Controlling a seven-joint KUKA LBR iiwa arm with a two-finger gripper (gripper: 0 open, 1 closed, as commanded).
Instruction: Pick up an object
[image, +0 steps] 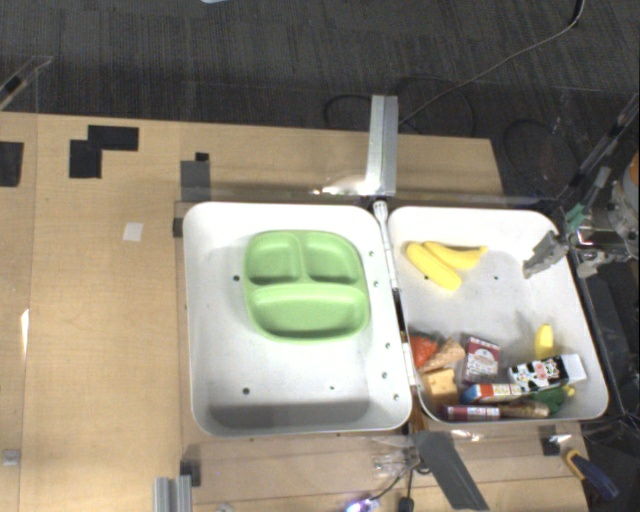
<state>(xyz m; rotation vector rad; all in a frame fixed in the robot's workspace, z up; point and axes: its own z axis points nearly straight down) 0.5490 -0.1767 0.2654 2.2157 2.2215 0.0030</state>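
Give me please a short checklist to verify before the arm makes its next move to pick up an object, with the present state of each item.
1. Gripper is above the right bin: ok, at its far right side.
2. Nothing is held: cannot tell.
3. An easy target lies apart: ok, the bananas lie alone.
4. Other objects are separated: not ok, the packages crowd the near edge.
5. The green tray is out of the way: ok, in the left bin.

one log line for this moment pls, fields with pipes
task: pick up an object | gripper: over right bin's upper right edge, holding nothing seen | bananas: right bin, top left | green tray: left bin
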